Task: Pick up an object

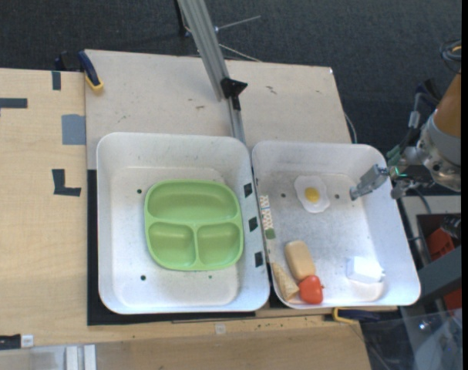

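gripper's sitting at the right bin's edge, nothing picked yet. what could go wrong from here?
1. The gripper sits close to the right bin's rim; descending there could clip the wall.
2. The bread roll, tomato and a wedge-shaped piece crowd the near left corner, so a grasp may hit a neighbour.
3. The fried egg lies flat and may slip out.

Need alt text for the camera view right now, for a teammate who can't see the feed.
The arm's tool hovers over the right edge of the right bin, which holds a toy fried egg, a bread roll, a red tomato and a small white object. The left bin holds a green divided plate.
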Controlling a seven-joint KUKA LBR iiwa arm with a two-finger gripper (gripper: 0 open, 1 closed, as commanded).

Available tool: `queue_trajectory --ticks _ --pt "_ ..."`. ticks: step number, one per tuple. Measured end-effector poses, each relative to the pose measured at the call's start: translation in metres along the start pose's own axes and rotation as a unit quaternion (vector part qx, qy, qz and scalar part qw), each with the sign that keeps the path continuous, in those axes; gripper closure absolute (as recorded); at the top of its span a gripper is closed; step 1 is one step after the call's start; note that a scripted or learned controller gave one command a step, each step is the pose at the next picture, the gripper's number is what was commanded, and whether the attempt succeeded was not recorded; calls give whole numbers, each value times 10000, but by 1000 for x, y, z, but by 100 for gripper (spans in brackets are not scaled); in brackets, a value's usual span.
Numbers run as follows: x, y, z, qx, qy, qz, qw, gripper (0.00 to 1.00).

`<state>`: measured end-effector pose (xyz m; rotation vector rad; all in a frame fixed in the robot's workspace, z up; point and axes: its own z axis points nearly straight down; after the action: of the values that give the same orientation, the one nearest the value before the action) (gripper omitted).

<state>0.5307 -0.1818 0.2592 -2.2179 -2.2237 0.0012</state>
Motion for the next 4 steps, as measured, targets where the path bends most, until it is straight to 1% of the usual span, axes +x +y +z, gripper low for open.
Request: queue_trajectory --ticks 1,2,3,4 --pt "0 0 0 1 0 0 10000 0" --pt "-3 1 44 24 0 8 10000 0" --pt "8 0 98 30 8 5 10000 0" --pt "6 -7 144 27 4 9 10000 0"
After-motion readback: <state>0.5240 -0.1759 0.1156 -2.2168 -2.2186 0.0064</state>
